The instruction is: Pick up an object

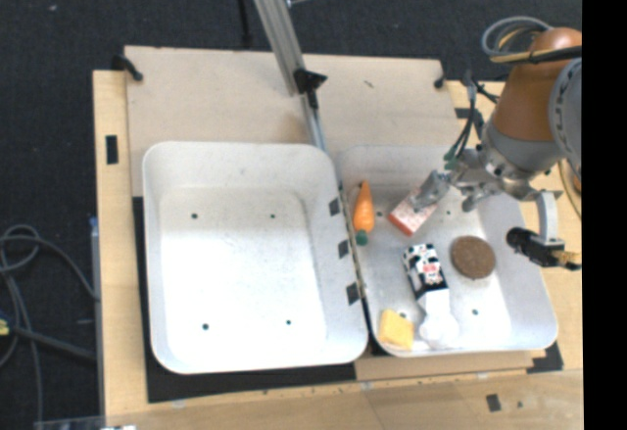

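My gripper (431, 191) reaches into the right bin (524, 306) from the right, over its upper middle. A red and white box (409, 217) sits right at the gripper's tip, tilted, and I cannot tell whether it is gripped or just touched. An orange carrot (363, 207) lies by the bin's left wall. Below the box lies a black and white toy (424, 266), with a brown disc (473, 258) to its right. A yellow block (396, 328) and a white lump (439, 322) rest near the front edge.
The left bin (171, 173) stands beside the right one. A slanted metal rail (279, 22) runs from the top of the view down to the gap between the bins. The grey arm with its orange band (534, 95) hangs over the right bin's far corner.
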